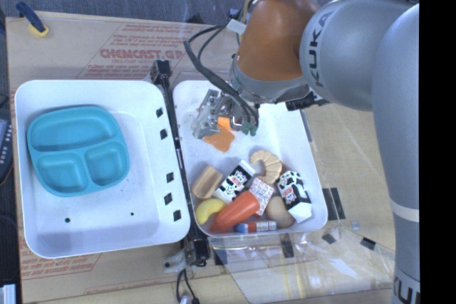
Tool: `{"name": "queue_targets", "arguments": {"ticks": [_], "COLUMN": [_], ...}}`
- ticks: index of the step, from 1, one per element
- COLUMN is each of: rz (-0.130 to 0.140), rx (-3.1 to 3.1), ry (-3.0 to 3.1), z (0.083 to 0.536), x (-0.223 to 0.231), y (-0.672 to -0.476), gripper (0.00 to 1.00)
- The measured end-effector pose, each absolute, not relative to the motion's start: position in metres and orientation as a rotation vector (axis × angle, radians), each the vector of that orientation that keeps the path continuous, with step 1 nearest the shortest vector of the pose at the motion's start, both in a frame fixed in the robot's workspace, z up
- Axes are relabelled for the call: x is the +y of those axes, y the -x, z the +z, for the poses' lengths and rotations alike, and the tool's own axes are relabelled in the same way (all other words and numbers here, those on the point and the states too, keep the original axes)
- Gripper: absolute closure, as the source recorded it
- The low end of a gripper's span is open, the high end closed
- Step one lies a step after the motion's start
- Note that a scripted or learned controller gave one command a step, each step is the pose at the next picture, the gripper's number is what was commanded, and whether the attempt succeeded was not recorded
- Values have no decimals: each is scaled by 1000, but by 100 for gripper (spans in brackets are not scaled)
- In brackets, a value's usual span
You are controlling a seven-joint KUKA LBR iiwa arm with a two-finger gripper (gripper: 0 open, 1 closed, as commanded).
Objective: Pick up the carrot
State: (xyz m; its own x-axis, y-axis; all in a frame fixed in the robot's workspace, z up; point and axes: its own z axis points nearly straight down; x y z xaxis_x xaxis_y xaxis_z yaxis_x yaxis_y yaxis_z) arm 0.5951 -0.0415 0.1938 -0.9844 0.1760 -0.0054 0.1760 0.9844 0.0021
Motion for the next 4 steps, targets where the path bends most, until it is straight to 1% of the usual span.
{"name": "queue_targets", "arguments": {"ticks": [1, 2, 3, 4], "rz": [0, -2, -2, 2], "rx": [3141, 3116, 3134, 3130], "ry": [121, 322, -213, -315], "z": [192, 271, 272, 206], "x": [-39, -16, -44, 12], "y": [-496, -501, -489, -476], "gripper": [100, 100, 100, 100]}}
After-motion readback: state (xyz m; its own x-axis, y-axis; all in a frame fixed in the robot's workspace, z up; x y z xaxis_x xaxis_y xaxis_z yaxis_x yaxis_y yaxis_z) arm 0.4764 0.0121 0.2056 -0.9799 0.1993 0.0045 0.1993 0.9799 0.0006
